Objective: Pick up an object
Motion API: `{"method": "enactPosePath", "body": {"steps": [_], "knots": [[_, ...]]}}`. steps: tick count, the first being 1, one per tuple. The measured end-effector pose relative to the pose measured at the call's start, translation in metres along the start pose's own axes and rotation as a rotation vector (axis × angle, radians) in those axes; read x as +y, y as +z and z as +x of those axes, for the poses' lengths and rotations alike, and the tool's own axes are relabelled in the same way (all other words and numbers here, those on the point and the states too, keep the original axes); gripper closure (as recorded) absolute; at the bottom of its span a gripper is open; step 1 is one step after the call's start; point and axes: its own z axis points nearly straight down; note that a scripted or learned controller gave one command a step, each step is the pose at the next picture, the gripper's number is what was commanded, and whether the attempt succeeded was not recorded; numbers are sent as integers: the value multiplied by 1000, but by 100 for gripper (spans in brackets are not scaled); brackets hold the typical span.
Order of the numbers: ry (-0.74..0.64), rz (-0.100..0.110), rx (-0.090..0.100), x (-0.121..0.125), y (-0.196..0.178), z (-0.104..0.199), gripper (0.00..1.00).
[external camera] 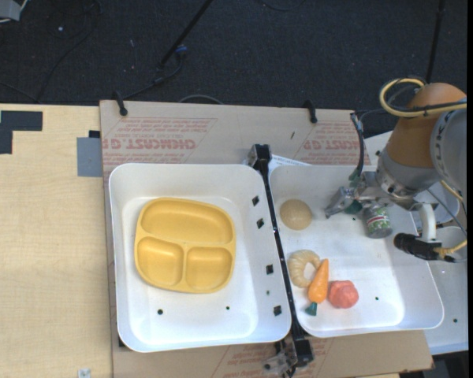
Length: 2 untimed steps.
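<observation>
Dark carpeted floor with cables behind; pale wood bench, cardboard sheet under two shallow white plastic bins side by side. Left bin [126, 211] holds a yellow three-compartment plastic plate [185, 244]. Right bin [410, 305] holds the loose objects.

Likely pick target: small grey-green cylindrical can [377, 220], lying tilted near the right bin's upper right area. It sits touching or just beside the metal two-finger gripper [355, 200], on the gripper's lower right, toward the arm's side. Can't tell whether the can is between the fingers or merely next to them; open or clenched state is not readable from this angle.

Other candidates, farther out: round beige ball-like object [296, 213], left of the gripper, near the divider. Lower down, well apart from the gripper: pale ring-shaped pastry toy [303, 264], orange plastic carrot [319, 282] with long axis running up-right to down-left and touching the ring, red rounded toy fruit [343, 294] just right of the carrot.

Grey arm with orange band [430, 132] enters from the right, over the right bin's top corner.

Judgement: the can is nearest, so the move depends on the short offset between tip and can.
</observation>
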Motion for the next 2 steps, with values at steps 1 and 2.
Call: {"method": "enactPosePath", "body": {"steps": [1, 2], "knots": [[-1, 1, -3, 0, -12, -1, 100], [-1, -8, -7, -1, -74, 6, 100]]}}
